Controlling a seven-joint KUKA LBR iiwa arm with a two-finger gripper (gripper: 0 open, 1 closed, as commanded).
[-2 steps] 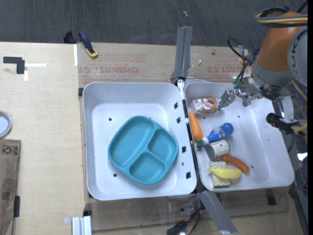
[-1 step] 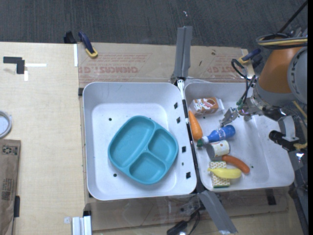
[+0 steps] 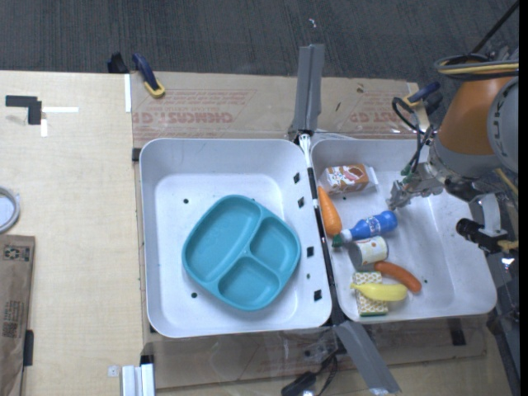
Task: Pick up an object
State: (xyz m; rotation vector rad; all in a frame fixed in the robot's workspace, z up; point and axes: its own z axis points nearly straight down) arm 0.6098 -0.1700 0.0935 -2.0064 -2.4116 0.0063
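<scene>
Blue bottle (image 3: 370, 225) lies in the right bin (image 3: 462, 304), down and left of the gripper (image 3: 404, 190).

Its long axis slants from lower left to upper right, the upper end nearest the gripper, whose fingers look slightly parted around nothing. A carrot (image 3: 329, 211) lies just left of the bottle and a small jar (image 3: 370, 251) just below; bare floor opens to the right, so an approach from the upper right looks least crowded.
</scene>
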